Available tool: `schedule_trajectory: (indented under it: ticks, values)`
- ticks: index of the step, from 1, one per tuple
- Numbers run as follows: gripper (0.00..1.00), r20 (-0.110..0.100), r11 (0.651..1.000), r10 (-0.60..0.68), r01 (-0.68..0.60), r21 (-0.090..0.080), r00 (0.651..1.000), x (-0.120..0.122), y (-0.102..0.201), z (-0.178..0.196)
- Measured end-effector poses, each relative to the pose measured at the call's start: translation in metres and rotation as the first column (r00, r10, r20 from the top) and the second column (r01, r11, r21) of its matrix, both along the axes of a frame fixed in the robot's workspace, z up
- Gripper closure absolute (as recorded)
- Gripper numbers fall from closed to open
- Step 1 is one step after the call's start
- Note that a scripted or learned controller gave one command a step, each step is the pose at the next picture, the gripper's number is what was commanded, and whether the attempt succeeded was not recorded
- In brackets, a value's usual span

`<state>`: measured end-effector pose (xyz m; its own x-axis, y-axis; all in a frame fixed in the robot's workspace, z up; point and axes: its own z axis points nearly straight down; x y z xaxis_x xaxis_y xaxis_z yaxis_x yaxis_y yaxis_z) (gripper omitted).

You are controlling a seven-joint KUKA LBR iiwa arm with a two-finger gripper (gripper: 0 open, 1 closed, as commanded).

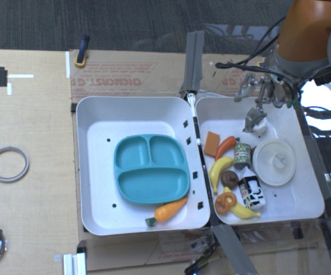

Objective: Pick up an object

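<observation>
Camera view from above gives me both shallow white bins side by side. My grey arm with its orange band [308,24] comes in over the far right corner of the right-hand white bin [308,211], and the two-finger gripper [256,122] hangs above that bin's far edge area. I cannot tell from this angle how far apart its fingers stand, and I see nothing held between them.

The things I could pick lie along the right bin's left side. An orange rectangular block [212,144] sits nearest the left wall, with a red-orange chilli pepper [226,145] just beside it. A small green-labelled can [242,154] stands next to a round white lid-like disc [275,162]. Below them I see a yellow plastic banana [219,171], a dark brown round piece [229,179], a red tomato slice [226,201], a black-and-white carton [252,192] and a second yellow banana [244,211] near the front edge.

In the left-hand white bin [93,153] a teal three-compartment plate [151,169] lies in the middle, and an orange plastic carrot [170,209] rests by the plate's front right corner, touching its rim.
</observation>
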<state>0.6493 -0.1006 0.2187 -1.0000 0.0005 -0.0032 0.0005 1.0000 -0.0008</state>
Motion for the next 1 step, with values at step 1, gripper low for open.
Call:
schedule_trajectory:
  ticks: [1]
  values:
    - [0.00,0.000,1.000,-0.024,0.024,0.000,1.000,-0.0359,0.0045,-0.1262]
